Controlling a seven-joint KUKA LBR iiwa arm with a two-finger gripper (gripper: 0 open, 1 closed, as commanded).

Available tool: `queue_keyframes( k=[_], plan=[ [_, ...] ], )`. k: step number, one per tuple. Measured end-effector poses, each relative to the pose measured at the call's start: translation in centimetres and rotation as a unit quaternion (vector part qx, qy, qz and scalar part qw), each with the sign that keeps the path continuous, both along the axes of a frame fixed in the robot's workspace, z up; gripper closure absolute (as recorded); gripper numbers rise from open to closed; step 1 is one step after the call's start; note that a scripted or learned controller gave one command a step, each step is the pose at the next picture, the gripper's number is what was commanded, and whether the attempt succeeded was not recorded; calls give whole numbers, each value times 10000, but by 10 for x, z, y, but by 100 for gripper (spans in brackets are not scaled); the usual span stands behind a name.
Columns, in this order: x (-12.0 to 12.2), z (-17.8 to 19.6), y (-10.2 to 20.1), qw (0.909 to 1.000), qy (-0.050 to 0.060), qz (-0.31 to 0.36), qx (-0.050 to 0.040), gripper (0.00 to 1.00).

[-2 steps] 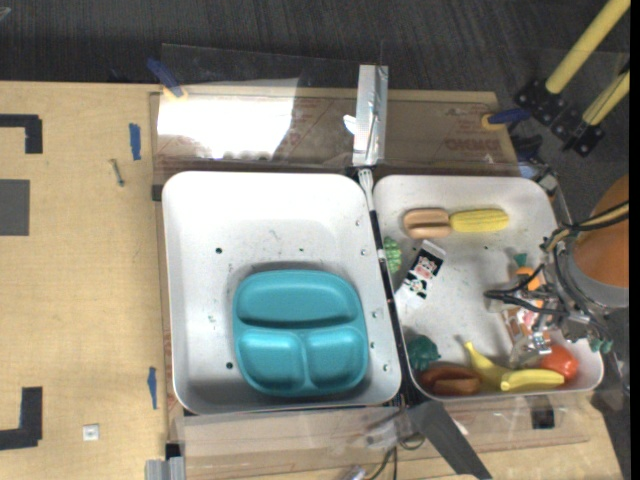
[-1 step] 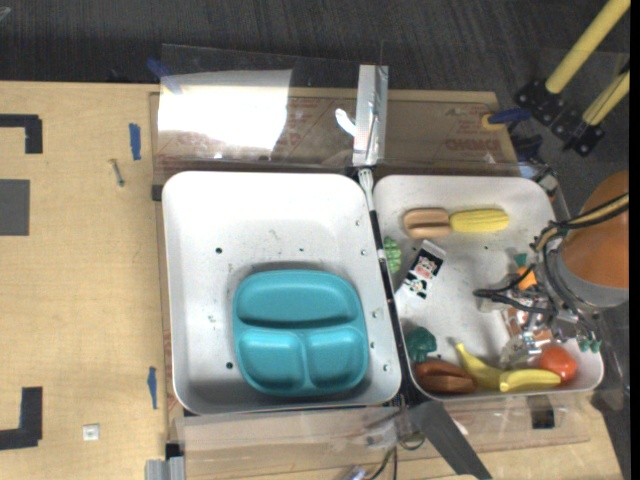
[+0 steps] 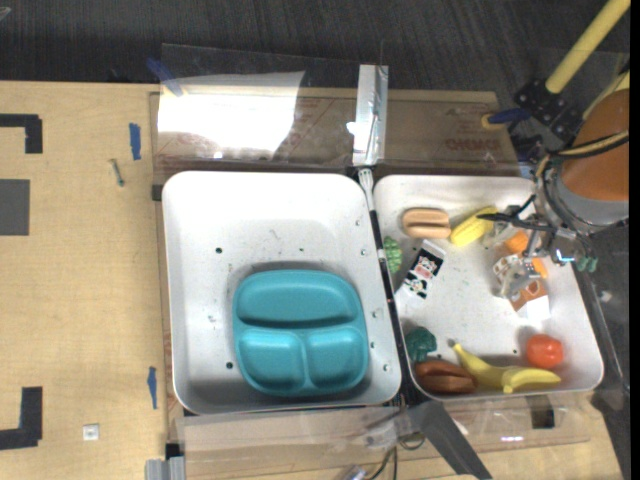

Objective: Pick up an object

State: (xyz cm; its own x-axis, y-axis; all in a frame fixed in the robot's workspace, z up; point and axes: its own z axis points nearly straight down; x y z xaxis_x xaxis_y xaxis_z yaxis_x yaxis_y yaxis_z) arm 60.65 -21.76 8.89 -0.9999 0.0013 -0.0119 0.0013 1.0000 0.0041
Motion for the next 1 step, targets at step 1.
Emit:
queue_keyframes(
  k=[1],
  plan=[
    [4,15,1,10000,-65,6,-12,100]
  ],
)
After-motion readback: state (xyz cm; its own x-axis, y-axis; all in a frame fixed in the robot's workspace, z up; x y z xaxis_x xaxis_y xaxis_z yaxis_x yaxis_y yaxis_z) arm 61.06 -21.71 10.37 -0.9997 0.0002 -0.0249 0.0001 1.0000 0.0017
